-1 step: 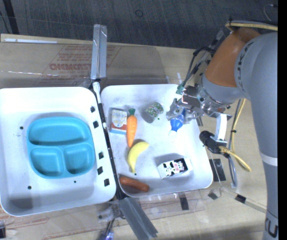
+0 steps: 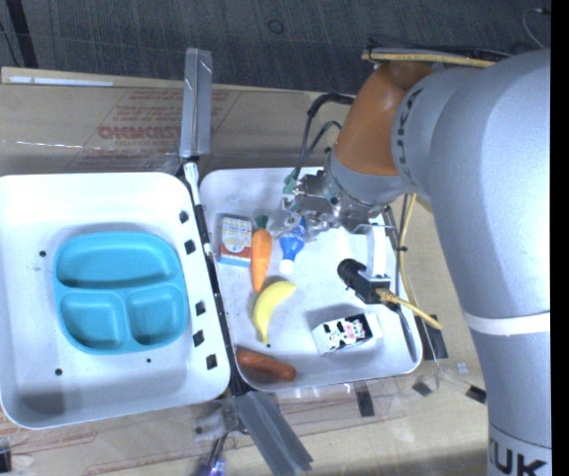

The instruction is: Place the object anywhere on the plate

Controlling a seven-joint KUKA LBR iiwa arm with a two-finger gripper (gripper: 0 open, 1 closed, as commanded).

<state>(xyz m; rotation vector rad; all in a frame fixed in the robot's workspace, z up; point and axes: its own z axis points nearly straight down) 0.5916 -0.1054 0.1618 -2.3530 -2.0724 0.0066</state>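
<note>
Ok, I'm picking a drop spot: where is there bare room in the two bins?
The blue plate in the left bin has all three compartments bare, with white floor around it. The right bin is crowded: carrot, banana, sausage, carton, with the hand at its far end. One small gap lies between banana and carton.

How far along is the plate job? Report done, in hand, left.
Done: nothing; the blue plate in the left bin bears no object. In hand: the claw hovers over the right bin near the carrot. Left: grasp, carry, place.
</note>
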